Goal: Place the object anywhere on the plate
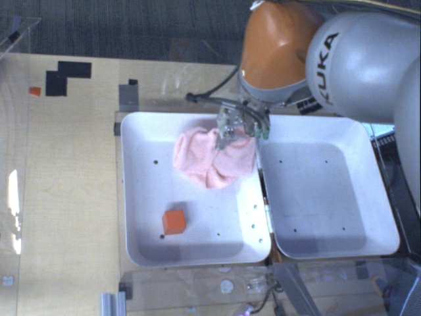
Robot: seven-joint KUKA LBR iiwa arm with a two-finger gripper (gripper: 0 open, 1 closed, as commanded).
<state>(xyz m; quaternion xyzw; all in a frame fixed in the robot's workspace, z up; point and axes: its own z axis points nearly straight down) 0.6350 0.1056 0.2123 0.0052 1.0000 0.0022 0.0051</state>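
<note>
Object: a small orange-red block, roughly cube-shaped, with a lighter top face and darker sides.
Object pose: resting flat on the floor of the left bin, its edges turned slightly off the bin's walls.
Object place: in the near-left part of the left bin, close to the near wall and nearer the left wall than the right one.
Object state: lying free, nothing touching it.
Pink cloth: soft, crumpled and bunched into folds, pale pink.
Cloth place: far-right part of the same bin, against the right wall, well apart from the block.
Plate: cannot tell; none can be made out.
</note>
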